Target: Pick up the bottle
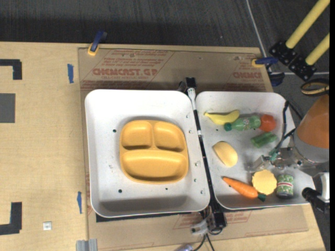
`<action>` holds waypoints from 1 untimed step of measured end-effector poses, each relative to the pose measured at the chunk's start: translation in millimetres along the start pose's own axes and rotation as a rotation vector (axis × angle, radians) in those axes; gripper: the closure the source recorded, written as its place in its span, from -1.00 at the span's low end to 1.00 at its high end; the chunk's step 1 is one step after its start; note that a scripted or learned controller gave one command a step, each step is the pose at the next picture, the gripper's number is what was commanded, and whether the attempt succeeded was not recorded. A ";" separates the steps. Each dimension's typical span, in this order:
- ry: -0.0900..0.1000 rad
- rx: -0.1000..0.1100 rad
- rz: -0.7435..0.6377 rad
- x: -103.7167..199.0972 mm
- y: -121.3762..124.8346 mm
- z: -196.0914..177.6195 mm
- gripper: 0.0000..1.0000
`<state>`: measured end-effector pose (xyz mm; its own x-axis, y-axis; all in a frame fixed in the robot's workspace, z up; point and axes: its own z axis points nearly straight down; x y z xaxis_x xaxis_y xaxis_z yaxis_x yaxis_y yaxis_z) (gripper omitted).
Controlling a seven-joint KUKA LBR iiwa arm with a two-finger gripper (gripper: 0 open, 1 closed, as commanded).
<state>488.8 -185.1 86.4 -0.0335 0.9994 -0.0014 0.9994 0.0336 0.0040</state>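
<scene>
A grey robot arm with an orange band reaches in over the right bin, its gripper hanging low among a scatter of toy food. The green bottle it is meant to lift lies on its side beyond the gripper, toward the bin's far wall, pressed against a yellow banana on one end and a red tomato on the other. That crowding looks like the reason the job is awkward: the bottle has neighbours touching both ends, leaving only its long sides free for a grasp. Just beside the gripper sits a green pepper; nearer the onlooker lie a yellow round slice, a small can and a carrot, with a pale lemon off toward the divider. The metal fingers look slightly parted and nothing sits between them, though the tips blur against the white floor. The wrist leans in from the bin's outer edge, bulky orange housing above. The left bin holds a yellow divided plate, well apart from the action.
</scene>
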 end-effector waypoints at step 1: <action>0.001 0.002 0.082 49.7 134.7 -111.3 -1.00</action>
<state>621.3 -130.8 198.2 0.0489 0.9988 -0.0006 0.9988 -0.0488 0.0018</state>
